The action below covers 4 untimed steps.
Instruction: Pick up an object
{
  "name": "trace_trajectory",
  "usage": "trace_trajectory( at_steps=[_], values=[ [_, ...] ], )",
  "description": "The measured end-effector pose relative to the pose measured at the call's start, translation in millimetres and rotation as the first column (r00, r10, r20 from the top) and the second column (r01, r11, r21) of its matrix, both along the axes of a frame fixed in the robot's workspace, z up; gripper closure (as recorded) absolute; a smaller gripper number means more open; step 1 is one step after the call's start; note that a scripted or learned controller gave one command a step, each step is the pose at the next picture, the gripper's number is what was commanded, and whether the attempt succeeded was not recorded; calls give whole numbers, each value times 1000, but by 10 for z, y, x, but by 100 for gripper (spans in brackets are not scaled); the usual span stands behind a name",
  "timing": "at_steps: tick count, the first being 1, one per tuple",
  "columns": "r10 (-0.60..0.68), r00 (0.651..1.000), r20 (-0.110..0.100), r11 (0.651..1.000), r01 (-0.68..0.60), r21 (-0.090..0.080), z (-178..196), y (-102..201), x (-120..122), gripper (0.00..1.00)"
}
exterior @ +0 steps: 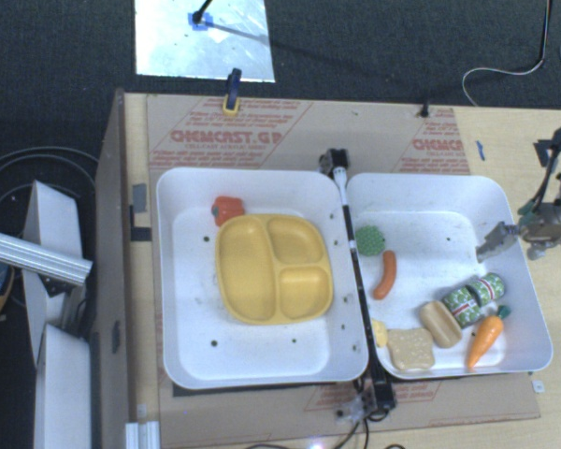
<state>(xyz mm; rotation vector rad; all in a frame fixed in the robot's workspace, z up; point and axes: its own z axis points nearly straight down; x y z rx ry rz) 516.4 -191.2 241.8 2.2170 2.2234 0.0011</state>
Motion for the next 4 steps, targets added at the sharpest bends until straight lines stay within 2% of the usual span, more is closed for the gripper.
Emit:
trace_trajectory(
  at_steps=[1,2,3,4],
  values=[
    [2,1000,-4,1000,-2,3,-855,554,347,0],
    [1,1000,-2,1000,-1,1,-1399,964,375,0],
    [1,1000,-2,1000,-1,1,-1576,1079,420,0],
    [2,1000,0,1000,-2,1,-1470,1076,427,100]
  ],
)
